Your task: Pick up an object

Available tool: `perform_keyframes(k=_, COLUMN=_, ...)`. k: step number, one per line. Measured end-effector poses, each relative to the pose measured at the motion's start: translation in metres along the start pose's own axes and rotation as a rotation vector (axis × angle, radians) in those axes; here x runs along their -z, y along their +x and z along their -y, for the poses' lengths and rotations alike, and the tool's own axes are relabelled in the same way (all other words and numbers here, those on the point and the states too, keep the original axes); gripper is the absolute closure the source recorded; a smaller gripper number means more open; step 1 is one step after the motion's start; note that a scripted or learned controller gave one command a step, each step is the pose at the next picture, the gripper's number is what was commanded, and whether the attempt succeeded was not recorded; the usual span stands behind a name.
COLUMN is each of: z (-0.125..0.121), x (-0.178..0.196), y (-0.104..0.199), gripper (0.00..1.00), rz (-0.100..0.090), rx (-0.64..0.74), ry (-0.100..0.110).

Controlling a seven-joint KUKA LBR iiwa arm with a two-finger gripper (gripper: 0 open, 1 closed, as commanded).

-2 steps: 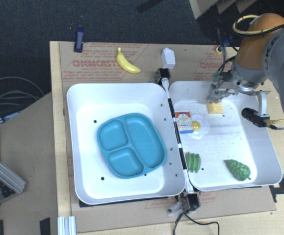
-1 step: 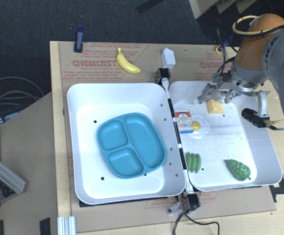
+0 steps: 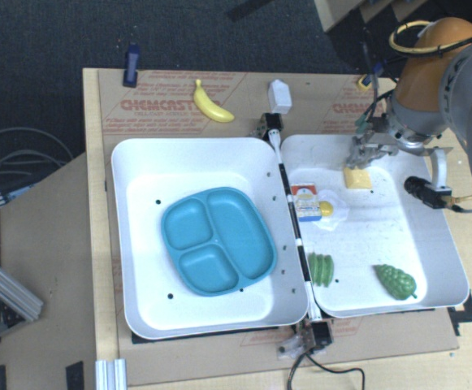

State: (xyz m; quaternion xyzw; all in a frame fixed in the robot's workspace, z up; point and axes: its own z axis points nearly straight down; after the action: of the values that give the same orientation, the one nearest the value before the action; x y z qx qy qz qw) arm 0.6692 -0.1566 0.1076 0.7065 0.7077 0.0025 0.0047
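My gripper hangs over the far part of the right bin, reaching in from the upper right. Right under its tip lies a small yellow block, touching or nearly touching it. Nearer the divider sit a red, white and blue packet and a small yellow piece in clear wrap. A green ridged item and a green bumpy item lie at the bin's near side. A blue divided plate rests in the left bin.
On the bench behind the bins lie a yellow banana, a white clip-like piece and a blue item. A black cable end hangs off the arm beside the block. Cables lie on the floor at left.
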Motion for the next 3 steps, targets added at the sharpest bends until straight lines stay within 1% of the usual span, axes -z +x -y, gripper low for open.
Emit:
perform_keyframes(k=1, z=0.0, x=0.0, y=0.0, gripper=0.0, rz=0.0, rx=0.0, ry=0.001)
perform_keyframes(k=2, z=0.012, x=-0.023, y=0.008, gripper=0.0, rz=-0.004, rx=-0.001, ry=0.013)
perform_keyframes(k=3, z=0.009, x=-0.008, y=0.008, gripper=1.0, rz=-0.001, rx=-0.001, ry=0.002)
